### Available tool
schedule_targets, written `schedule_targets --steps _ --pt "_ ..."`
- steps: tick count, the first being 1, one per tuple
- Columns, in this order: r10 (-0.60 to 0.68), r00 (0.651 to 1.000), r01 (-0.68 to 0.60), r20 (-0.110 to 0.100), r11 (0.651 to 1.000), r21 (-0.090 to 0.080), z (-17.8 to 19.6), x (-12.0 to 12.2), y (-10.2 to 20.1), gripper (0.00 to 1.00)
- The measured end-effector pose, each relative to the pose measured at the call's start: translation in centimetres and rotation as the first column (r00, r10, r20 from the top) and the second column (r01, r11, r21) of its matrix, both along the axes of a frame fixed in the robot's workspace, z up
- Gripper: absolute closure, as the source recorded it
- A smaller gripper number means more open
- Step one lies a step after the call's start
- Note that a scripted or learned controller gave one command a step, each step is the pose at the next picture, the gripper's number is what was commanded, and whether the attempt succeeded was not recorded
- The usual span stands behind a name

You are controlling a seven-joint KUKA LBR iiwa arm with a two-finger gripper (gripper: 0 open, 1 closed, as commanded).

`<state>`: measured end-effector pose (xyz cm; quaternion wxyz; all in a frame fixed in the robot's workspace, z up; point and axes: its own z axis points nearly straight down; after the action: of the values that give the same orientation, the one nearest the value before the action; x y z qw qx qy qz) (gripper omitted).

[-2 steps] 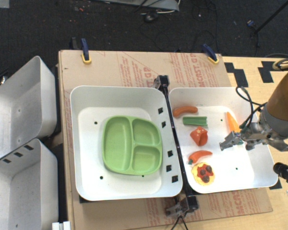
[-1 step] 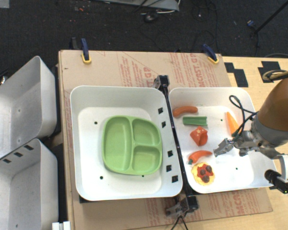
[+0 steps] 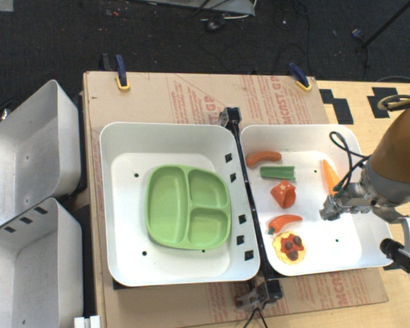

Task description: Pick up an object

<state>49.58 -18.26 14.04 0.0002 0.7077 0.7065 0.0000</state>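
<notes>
The right bin (image 3: 348, 255) holds several toy foods. An orange-red sausage (image 3: 263, 158) lies at the back left, with a green piece (image 3: 278, 173) just in front of it. Below them sit a red chunk (image 3: 283, 195), a red chili (image 3: 285, 221) and a small yellow pizza with dark toppings (image 3: 290, 247). An orange carrot (image 3: 329, 174) lies toward the right side. My gripper (image 3: 333, 208) hangs low over the bin floor just in front of the carrot's near end, to the right of the red chunk. Nothing can be seen held in it.
The left bin (image 3: 116, 183) carries a green divided plate (image 3: 188, 206). The arm's orange band (image 3: 400, 149) and grey wrist reach in over the right bin's right wall. Two further white bins (image 3: 27, 156) stand off the bench at the left.
</notes>
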Motion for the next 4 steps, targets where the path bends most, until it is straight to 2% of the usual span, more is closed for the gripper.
schedule_targets --steps 2,3,4 --pt "0.004 1.000 -0.004 0.004 1.000 -0.002 7.9 -0.3 0.2 1.00" --pt "0.009 1.000 -0.009 0.003 1.000 0.001 9.0 0.8 5.4 1.00" --pt "0.010 1.000 -0.010 -0.001 1.000 0.003 8.2 1.1 11.3 1.00"
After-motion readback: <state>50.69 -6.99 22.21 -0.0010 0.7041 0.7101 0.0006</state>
